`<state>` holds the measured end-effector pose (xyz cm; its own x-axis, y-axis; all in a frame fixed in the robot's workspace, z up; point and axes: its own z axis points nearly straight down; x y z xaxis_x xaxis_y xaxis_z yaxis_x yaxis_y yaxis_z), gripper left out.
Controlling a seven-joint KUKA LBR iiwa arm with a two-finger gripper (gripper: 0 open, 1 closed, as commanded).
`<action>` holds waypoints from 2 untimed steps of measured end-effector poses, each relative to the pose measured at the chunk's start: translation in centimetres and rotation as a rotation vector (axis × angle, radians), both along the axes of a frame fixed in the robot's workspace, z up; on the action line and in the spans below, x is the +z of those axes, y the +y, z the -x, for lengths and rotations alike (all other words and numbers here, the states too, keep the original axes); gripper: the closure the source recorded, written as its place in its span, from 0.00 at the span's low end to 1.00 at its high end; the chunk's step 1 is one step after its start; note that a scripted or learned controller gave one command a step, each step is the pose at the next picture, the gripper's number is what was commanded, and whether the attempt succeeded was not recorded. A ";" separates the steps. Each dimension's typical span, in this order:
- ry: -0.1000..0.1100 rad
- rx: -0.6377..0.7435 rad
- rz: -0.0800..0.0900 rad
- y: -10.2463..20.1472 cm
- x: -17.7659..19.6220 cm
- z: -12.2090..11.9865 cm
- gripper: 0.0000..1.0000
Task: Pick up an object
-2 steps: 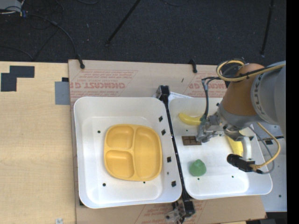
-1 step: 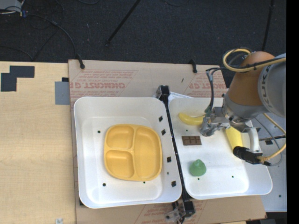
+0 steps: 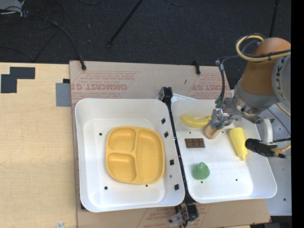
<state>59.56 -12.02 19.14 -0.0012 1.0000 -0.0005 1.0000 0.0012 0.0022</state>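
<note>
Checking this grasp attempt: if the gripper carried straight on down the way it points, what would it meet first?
Probably the small tan block directly under the gripper, lying by the yellow banana in the right white bin. Depth is unclear, so contact may already exist.

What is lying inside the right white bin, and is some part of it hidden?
Inside the right bin lie a banana, a brown chocolate bar, a green object and a yellow bottle. The tool covers the banana's right end and a tan item beneath.
</note>
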 end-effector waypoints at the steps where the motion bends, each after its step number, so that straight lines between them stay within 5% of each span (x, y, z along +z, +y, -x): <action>1: 0.001 0.000 0.000 -0.1 4.6 0.0 1.00; 2: 0.007 0.003 -0.002 5.4 3.3 -0.7 1.00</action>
<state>60.28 -6.65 22.47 -0.0039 1.0000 0.0016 1.0000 0.0039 -0.0043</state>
